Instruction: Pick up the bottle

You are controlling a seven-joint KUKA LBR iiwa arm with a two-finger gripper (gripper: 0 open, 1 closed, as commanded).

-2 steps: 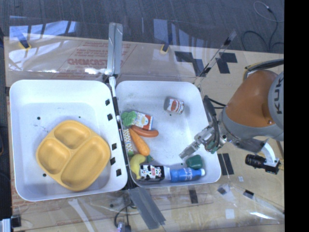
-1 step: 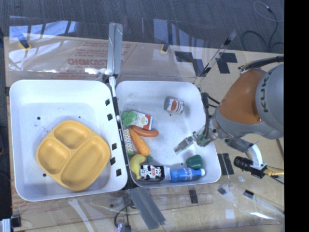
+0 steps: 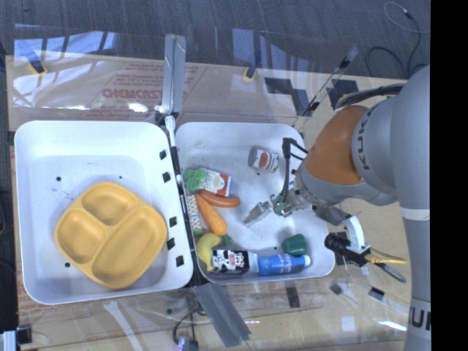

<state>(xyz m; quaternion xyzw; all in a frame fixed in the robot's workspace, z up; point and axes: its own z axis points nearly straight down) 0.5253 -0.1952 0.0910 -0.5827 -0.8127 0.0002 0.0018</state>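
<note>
The bottle is blue with a white cap and lies on its side along the front wall of the right bin. My gripper hangs low over the middle of that bin, behind and slightly left of the bottle and apart from it. Nothing shows in its grasp. The grey arm with the orange band reaches in from the right.
A dark green object sits just behind the bottle. A black-and-white carton and a yellow fruit lie to its left, with a carrot, sausage, green-red pack and can behind. A yellow divided plate fills the left bin.
</note>
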